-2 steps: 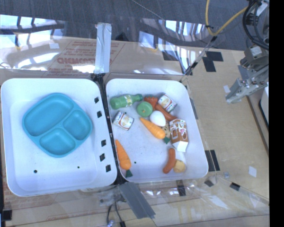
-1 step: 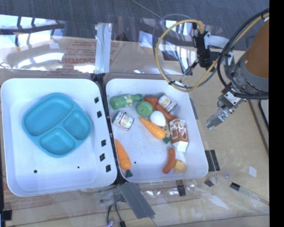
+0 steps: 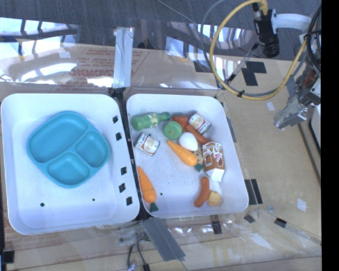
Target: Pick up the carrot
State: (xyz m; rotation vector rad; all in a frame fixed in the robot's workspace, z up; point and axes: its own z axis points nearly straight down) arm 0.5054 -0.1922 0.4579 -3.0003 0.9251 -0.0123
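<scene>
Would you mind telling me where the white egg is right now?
The white egg lies in the right bin, near its middle, just right of the green apple and touching the upper end of a carrot.

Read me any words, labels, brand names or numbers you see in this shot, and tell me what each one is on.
No text can be quoted with confidence.
Cardboard sheet behind the bins: faint red printing, too washed out by glare to read.
Two small cans: labels too small to read.
Brown carton: printed front, blurred.
Green bottle: label unreadable.
</scene>
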